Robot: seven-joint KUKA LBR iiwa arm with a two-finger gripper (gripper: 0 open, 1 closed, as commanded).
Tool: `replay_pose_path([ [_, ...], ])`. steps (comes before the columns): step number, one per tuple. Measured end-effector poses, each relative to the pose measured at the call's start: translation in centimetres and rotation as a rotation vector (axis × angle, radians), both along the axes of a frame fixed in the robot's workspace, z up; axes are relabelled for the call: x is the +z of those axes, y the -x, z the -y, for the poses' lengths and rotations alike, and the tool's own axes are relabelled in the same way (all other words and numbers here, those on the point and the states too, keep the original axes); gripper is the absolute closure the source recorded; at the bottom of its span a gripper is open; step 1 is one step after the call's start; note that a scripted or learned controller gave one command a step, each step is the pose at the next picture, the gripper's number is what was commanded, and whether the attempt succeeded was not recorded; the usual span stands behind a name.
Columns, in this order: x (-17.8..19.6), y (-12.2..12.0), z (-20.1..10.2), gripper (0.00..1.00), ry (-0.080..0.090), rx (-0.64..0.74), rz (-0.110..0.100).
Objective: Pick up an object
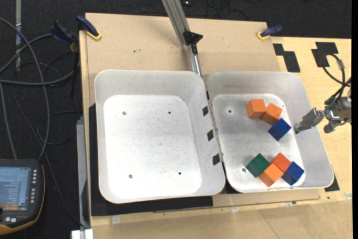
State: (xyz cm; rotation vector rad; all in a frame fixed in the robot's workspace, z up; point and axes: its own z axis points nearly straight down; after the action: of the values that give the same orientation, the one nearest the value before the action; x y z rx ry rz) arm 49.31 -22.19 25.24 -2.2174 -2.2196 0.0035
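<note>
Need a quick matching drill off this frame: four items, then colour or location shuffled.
Items:
1. green block
2. lone blue block
3. gripper
4. left bin

Descriptions:
A. over the right rim of the right bin
B. leftmost of the cluster at the right bin's front edge
C. beside the right bin, across the centre divider
D. just below the two orange blocks at the right bin's rear

Pairs: 1-B, 2-D, 3-A, 4-C
</note>
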Motion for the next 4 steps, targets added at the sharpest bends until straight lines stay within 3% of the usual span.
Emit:
replay_pose_path([
  [1,0.2,-0.1,0.0,0.0,0.002,0.0,0.005],
  [4,-15.9,-1.1,-0.1,0.0,0.002,-0.002,0.004],
])
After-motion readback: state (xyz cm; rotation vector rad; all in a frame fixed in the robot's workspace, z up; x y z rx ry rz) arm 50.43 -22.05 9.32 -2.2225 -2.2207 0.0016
